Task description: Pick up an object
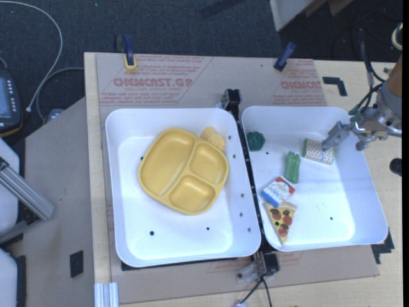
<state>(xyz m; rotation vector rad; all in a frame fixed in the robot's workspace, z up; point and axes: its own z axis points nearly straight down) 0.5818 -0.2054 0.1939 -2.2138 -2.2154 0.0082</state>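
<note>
Camera view shows my fingers [346, 135] spread and empty at the right bin's [364, 232] far right, the speckled sponge [317, 151] just left of and below them, its long axis running left-right.

Robotics lab: clamped board [192, 75], twin white bins [121, 171], loose cables [45, 18].

yellow tray [183, 170] crowds left bin [121, 190], edges free
</note>
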